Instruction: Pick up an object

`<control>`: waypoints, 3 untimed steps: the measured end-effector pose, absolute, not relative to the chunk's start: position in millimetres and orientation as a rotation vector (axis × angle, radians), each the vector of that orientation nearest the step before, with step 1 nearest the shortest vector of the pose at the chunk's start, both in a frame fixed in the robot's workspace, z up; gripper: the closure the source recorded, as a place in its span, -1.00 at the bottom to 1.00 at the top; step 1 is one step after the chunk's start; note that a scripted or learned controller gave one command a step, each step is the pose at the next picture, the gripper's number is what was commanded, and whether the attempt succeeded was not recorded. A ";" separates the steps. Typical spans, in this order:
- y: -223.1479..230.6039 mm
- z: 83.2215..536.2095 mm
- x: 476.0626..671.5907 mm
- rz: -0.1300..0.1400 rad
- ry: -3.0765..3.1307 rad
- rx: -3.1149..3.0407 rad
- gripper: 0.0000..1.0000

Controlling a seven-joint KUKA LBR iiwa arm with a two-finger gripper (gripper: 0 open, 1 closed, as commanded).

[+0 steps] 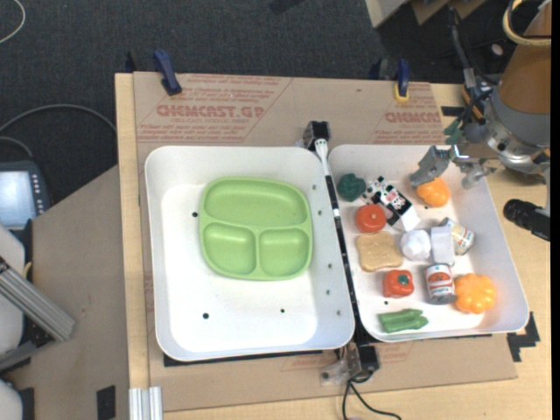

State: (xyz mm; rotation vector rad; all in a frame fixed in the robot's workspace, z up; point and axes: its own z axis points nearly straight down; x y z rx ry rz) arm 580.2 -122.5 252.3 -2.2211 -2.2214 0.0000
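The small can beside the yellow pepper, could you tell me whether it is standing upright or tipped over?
Upright: the can shows its round top above its label, standing on the right bin's floor.

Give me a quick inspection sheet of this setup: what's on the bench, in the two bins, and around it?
Surface: cardboard-covered bench bearing left bin and right bin, side by side.
Job's things: in the right bin, toy foods: slice of bread, red tomato, orange pepper, green pea pod, small can, orange fruit.
Clutter: green divided plate in the left bin.
Grippers: gripper above the right bin's far edge, beside the orange fruit; grasp unclear.
Cables: black cable at the bench's near edge.
Surroundings: dark carpet; blue clamp.
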 end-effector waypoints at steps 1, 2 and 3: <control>-72.0 244.6 482.2 0.006 -2.217 -2.212 -1.00; -74.6 255.8 487.1 -0.002 -2.223 -2.223 1.00; -22.2 315.1 486.6 -0.010 -2.233 -2.217 1.00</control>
